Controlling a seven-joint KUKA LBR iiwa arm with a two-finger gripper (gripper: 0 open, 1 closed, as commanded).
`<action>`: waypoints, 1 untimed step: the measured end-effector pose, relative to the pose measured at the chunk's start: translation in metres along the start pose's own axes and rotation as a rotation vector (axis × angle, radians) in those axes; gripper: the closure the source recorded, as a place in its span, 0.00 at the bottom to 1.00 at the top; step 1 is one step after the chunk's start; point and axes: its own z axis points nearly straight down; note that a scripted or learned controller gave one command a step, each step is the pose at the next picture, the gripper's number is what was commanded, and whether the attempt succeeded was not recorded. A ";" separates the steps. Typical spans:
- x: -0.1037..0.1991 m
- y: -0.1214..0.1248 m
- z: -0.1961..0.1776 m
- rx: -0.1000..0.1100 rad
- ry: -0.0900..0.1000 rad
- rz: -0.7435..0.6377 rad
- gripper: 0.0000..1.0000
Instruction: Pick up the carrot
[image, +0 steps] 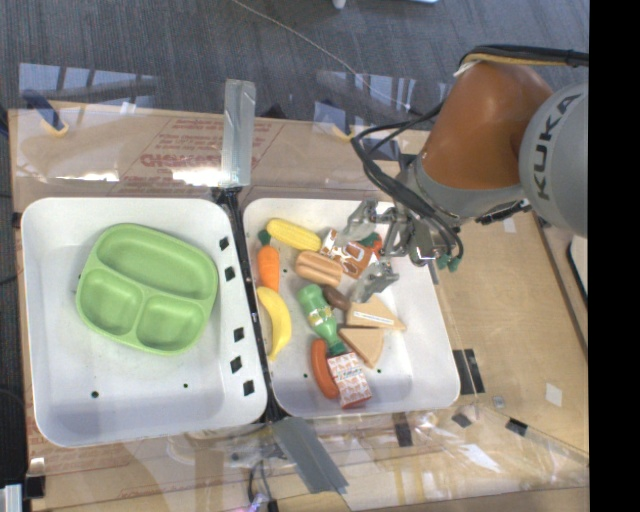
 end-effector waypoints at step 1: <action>0.026 0.058 0.060 -0.003 0.003 0.003 0.00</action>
